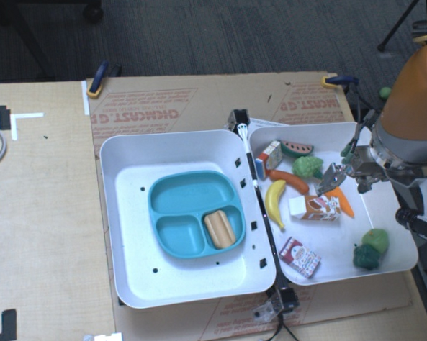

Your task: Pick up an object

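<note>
My gripper (332, 178) hangs over the middle of the right bin (392, 263), reaching in from the right. It sits just above a white and orange carton (319, 207) and close to a broccoli piece (308, 166). I see nothing held in it. Around it lie a banana (275, 202), a long orange pepper (289, 179), a carrot (346, 205), a watermelon slice (297, 149) and a small box (272, 154). A red and white packet (300, 257) and green vegetables (369, 249) lie nearer the bin's front.
The left bin (133, 272) holds a blue divided tray (186, 197) with a bread roll (219, 228) in its front right section. A clamp (240, 120) joins the bins at the back. Cardboard (159, 108) covers the bench beneath.
</note>
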### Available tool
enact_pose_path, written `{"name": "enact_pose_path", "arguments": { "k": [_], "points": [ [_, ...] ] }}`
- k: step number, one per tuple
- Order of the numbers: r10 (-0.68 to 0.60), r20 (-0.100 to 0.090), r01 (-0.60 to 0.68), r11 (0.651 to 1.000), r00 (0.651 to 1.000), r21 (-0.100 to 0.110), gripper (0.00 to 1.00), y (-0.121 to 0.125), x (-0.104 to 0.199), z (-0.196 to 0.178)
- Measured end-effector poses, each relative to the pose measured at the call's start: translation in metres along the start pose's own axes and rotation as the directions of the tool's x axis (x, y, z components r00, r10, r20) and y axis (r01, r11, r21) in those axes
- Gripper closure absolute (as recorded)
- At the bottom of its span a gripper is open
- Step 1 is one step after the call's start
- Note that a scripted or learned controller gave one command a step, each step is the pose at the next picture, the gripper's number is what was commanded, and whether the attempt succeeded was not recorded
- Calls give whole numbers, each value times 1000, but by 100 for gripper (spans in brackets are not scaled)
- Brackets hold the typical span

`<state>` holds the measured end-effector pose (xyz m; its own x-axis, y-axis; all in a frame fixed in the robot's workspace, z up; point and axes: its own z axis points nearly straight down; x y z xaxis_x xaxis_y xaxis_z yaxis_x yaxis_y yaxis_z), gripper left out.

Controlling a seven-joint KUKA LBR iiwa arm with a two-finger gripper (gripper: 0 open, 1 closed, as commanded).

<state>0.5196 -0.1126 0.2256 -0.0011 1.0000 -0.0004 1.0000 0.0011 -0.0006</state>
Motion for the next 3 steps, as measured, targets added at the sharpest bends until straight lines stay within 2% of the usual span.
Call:
{"name": "enact_pose_path", "arguments": {
  "k": [1,2,3],
  "points": [
    [4,0,-4,1000,1000,0,0,13,-11,102],
    [5,5,-5,1000,1000,-12,0,30,11,127],
    [8,6,-8,1000,1000,-15,100,31,11,116]
  ]
}}
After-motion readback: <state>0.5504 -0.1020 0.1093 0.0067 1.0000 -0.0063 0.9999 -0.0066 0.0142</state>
